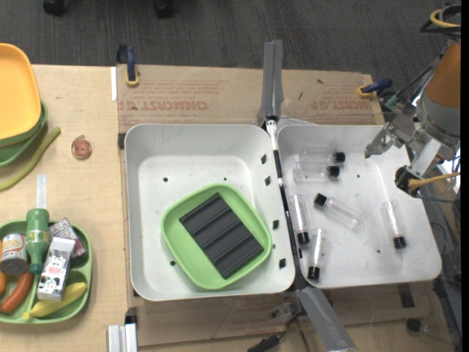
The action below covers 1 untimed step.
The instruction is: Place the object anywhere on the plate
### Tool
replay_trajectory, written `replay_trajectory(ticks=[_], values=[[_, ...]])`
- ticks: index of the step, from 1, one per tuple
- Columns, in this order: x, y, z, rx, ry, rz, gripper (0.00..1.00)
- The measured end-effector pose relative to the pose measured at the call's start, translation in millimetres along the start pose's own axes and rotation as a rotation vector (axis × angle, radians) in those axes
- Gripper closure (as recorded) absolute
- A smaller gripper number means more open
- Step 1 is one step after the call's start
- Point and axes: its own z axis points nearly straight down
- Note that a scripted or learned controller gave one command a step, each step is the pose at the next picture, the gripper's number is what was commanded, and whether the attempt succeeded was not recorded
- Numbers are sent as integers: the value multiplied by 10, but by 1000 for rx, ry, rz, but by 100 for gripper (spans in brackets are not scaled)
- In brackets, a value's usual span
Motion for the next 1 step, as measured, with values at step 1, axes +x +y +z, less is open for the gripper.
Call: replay_trajectory(ticks=[1], values=[[-391,341,-162,0,1,105,0]])
